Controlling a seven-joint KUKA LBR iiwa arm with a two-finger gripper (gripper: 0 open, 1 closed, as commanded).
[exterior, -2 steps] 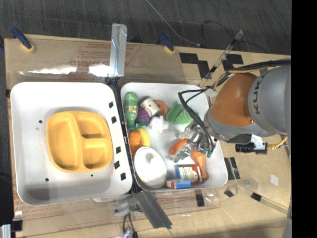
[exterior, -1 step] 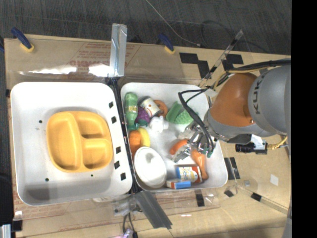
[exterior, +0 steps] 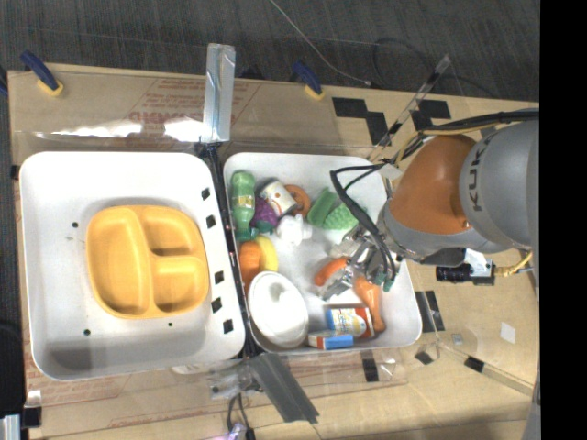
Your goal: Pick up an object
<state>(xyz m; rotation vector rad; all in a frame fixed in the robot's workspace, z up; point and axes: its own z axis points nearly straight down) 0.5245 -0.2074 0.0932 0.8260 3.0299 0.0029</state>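
A grey arm [exterior: 500,186] with an orange band reaches in from the right and bends down over the right white bin [exterior: 399,314]. Its gripper [exterior: 341,278] hangs low among the toys there, just at an orange carrot-like piece [exterior: 330,269]; whether the claw is spread or pinching cannot be told. A white bowl [exterior: 277,308] sits nearby. The left bin [exterior: 46,246] holds a yellow divided tray [exterior: 147,259].

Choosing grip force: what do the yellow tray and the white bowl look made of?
Yellow tray: probably molded plastic, matte, judging by its even color and soft rounded compartment edges. White bowl: likely plastic too, smooth and slightly glossy, though ceramic cannot be excluded.
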